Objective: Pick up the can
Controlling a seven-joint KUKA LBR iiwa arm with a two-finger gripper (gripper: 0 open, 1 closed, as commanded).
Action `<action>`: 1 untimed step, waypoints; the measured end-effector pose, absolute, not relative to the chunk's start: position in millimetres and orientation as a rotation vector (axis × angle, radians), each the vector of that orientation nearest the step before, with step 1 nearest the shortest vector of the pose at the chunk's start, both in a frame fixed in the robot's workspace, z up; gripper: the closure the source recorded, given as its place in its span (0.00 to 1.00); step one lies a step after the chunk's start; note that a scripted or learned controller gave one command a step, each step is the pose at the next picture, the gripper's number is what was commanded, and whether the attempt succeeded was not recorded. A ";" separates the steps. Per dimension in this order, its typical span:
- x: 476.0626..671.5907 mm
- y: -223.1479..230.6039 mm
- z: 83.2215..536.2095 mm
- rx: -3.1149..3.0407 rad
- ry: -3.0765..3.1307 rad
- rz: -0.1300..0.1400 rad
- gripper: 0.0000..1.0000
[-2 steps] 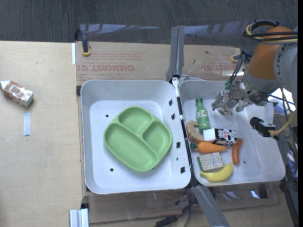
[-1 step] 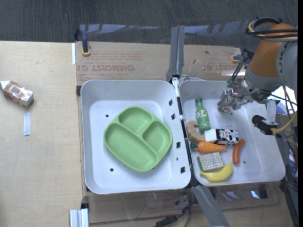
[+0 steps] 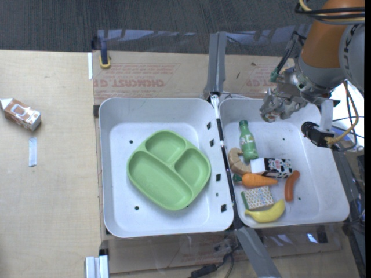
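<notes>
A small orange-and-white carton (image 3: 22, 114) is seen lying far left on the tabletop (image 3: 46, 201); just below it, a thin pale strip (image 3: 32, 153) lies flat; both are well apart from the bins.

The left bin (image 3: 113, 213) is occupied by a green divided plate (image 3: 168, 169), three compartments, set flat near the middle.

The right bin (image 3: 324, 207) is loaded along its left side: a green bottle (image 3: 248, 140) is laid with its cap toward the back; below it a tan curved piece (image 3: 236, 162), possibly bread, hard to tell; a carrot (image 3: 258, 180) is laid across, touching it; a small black-and-white box (image 3: 274, 166) sits just above the carrot; a red sausage-like piece (image 3: 291, 186) is tilted at the box's right; a checked square item (image 3: 258, 198) sits lower, touching a banana (image 3: 267, 213) at the front.

The can cannot be picked out for certain among these things; nothing in the bin is clearly read as a can.

The gripper (image 3: 278, 106) is seen over the back edge of the right bin, above and right of the bottle, apart from every item; how far the jaws are open cannot be told from this angle; nothing is seen between them. The arm (image 3: 333, 33) comes in from the upper right, its orange band above the wrist.
</notes>
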State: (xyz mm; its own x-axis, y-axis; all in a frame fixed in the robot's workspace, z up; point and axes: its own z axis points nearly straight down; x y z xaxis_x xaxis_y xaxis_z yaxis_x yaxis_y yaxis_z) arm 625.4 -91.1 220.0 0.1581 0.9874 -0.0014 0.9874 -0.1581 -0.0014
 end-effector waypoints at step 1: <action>626.7 -50.1 207.8 -2.555 -1.825 0.006 1.00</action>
State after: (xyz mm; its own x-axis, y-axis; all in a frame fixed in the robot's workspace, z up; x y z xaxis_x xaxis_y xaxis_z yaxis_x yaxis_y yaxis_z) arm 626.7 -50.1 207.8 0.3244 0.9459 -0.0024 0.9459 -0.3244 -0.0037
